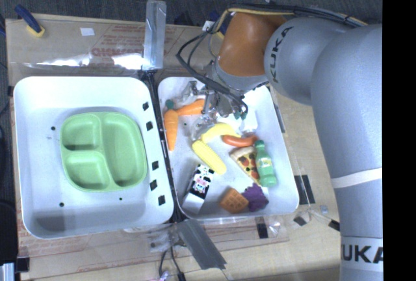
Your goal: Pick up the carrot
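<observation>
Grey arm [338, 78] looms over right bin [286, 188] | gripper [211, 110] down by the bin's far-left corner, can't tell its state | carrot [171, 128] along the bin's left wall, another orange veg [190, 107] just beside

Pretty even overhead light, fairly bright. Glare streak on the plastic sheet [110, 60] around 10 o'clock; soft shadow in the left bin [39, 208]. Whole shot's slightly soft and grainy.

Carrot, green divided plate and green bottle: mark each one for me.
carrot [171, 128]: camera view, middle of its orange body, by the right bin's left wall.
green divided plate [104, 150]: camera view, central ridge.
green bottle [265, 166]: camera view, mid body.
</observation>
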